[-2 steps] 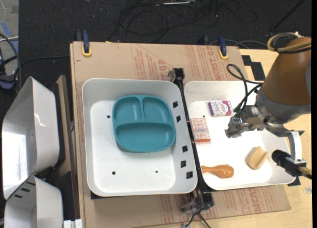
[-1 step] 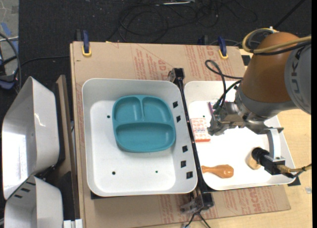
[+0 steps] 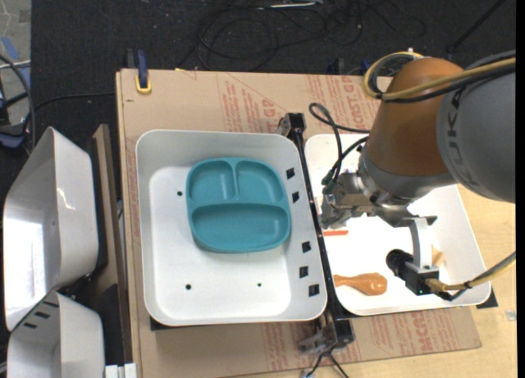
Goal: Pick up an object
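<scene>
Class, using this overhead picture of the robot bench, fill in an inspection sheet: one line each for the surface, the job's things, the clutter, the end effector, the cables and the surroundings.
Surface: brown board bench with red print, bearing two shallow white bins side by side, left bin and right bin.
Job's things: teal plastic divided plate lying flat in the left bin; orange-brown drumstick-shaped toy and small red strip in the right bin.
Clutter: nothing seen.
End effector: low over the right bin, under the grey and orange arm; finger state cannot be told.
Cables: black cables on the dark floor beyond the bench; one loops along the arm.
Surroundings: white tubs left of the bench.
</scene>
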